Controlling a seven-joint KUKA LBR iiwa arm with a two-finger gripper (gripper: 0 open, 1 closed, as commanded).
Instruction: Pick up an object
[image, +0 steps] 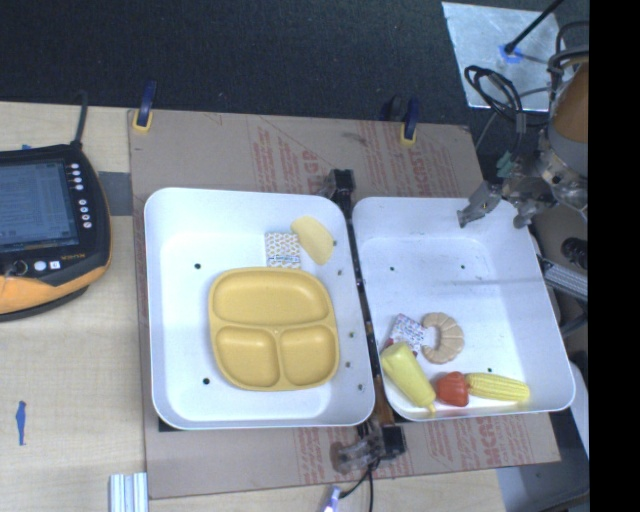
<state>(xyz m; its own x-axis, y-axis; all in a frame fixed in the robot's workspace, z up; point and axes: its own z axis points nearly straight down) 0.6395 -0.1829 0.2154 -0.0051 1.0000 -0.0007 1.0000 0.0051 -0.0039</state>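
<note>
One camera hangs above the bench (70, 400) — tilted down over both white bins (175, 300), moderately far — arm side at right.

Arm: enters from 3 o'clock, at the upper right
Gripper (503, 208): two fingers spread apart, pointing toward 8 o'clock, nothing between them

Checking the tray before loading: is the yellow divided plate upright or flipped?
Upright: the yellow divided plate shows its three hollow compartments facing up, in the left bin.
</note>
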